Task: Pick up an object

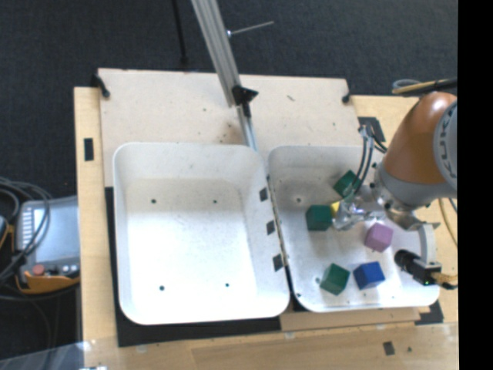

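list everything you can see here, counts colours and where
green blocks: 3, green, right bin, two near the gripper, one at the near side
blue block: 1, blue, right bin, near side
purple block: 1, pale purple, right bin, beside the gripper
yellow piece: 1, yellow, small, by the gripper
bins: 2, white, side by side
aluminium bar: 1, silver, slanting behind the bins
pendant: 1, grey and orange, left edge
arm: 1, grey with orange
gripper: 1, over the right bin

robotics lab | plywood bench [192,102] | two white bins [139,160] | aluminium camera mast [216,45] | teach pendant [42,241]
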{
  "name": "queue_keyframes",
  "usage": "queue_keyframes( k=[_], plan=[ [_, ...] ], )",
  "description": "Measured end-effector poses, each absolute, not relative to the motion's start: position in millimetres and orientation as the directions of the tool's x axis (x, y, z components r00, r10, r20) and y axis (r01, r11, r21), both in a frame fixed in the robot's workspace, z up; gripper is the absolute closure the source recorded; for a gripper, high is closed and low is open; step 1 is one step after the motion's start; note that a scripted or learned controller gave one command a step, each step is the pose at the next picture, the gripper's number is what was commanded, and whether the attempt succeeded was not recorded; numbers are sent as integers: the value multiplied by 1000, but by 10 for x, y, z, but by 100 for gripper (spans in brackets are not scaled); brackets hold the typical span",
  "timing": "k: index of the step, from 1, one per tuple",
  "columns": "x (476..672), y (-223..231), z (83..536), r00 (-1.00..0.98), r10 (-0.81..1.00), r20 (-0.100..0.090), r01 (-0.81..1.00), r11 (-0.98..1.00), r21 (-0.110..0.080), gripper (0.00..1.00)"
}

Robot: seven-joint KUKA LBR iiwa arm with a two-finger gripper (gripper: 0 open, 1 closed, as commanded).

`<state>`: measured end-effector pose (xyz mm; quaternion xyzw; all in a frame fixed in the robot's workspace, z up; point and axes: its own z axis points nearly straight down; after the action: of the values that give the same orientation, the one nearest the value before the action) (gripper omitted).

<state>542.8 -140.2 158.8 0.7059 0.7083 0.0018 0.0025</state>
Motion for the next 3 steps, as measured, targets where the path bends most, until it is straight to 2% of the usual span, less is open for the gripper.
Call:
queue_keyframes(
  k=[1,2,3],
  plan=[
    [5436,-1310,2106,-5,1000,-1,1000,5,8,100],
    [5451,-1317,2288,-5,1000,-1,1000,5,5,100],
    [5324,-827,2402,-8,1000,2,1000,8,2,100]
  ],
)
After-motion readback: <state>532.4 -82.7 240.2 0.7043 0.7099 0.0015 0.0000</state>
